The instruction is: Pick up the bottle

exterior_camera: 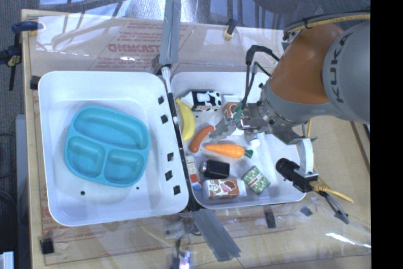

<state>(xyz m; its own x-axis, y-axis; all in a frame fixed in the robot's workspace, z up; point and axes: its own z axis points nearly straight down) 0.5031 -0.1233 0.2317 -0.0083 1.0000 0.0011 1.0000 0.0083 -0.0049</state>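
Observation:
A small white bottle [255, 144] with a green cap lies in the right bin [286, 197], just right of the carrot [225, 150] and partly under the arm's wrist. My gripper [232, 123] hangs low over the middle of this bin, above the carrot and beside the sausage [201, 137]. It sits slightly up and left of the bottle. Nothing can be made out in its grasp.
The right bin also holds a banana [186, 120], a cow-patterned item [206, 99], a black block [216, 168], a red carton [223, 188] and a green carton [255, 180]. A blue divided plate [107, 145] lies in the left bin [53, 91]. The arm covers the bin's right side.

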